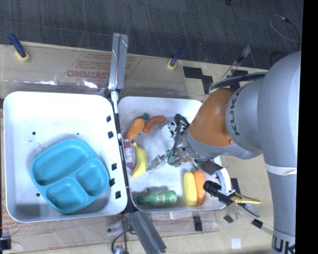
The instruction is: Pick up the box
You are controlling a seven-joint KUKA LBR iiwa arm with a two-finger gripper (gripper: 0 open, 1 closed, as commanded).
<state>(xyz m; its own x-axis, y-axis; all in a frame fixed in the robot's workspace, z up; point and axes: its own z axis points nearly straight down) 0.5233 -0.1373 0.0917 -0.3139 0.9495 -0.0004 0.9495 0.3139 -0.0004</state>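
You are early in this task: the box is not yet picked up. It lies in the right bin, a small dark purplish pack set against that bin's left wall, with the banana touching its right side and a carrot just above it.

The gripper hangs low over the middle of the same bin, near the banana's right side and apart from the box. Nothing sits visibly in it. It is small and cluttered in this view, so you cannot tell how far open it is.

What is left, by my reading, is nearly everything: move left across the banana, come down on the box, close and lift. The wall on one side and the banana on the other leave little room, so expect a tight approach. The green bottle near the front wall and the blue plate in the left bin are out of your way.
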